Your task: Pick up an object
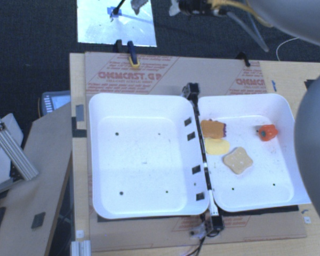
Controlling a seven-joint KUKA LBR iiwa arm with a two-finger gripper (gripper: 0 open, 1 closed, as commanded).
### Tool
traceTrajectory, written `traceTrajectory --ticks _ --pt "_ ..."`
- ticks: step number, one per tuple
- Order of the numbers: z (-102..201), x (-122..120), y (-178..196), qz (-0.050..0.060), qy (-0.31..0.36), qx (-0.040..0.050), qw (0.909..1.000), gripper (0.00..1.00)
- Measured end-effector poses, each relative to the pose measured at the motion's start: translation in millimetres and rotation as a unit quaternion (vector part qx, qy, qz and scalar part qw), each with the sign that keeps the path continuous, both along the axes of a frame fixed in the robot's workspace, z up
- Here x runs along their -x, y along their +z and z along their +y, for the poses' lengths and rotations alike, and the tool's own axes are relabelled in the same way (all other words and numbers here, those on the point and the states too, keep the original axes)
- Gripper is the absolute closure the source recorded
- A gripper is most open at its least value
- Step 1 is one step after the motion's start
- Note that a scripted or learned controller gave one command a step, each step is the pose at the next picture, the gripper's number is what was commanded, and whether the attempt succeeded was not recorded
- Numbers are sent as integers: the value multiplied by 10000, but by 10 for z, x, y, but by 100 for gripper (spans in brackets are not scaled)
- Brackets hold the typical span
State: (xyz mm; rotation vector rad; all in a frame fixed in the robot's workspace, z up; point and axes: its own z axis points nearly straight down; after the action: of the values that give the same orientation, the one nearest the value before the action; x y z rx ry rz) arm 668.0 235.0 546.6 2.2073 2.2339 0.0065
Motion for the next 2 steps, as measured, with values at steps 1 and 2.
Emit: traceTrajectory --ticks 1,2 --pt "6 2 116 -13 20 -6 10000 100" --pt "6 2 113 -9 24 -6 10000 0"
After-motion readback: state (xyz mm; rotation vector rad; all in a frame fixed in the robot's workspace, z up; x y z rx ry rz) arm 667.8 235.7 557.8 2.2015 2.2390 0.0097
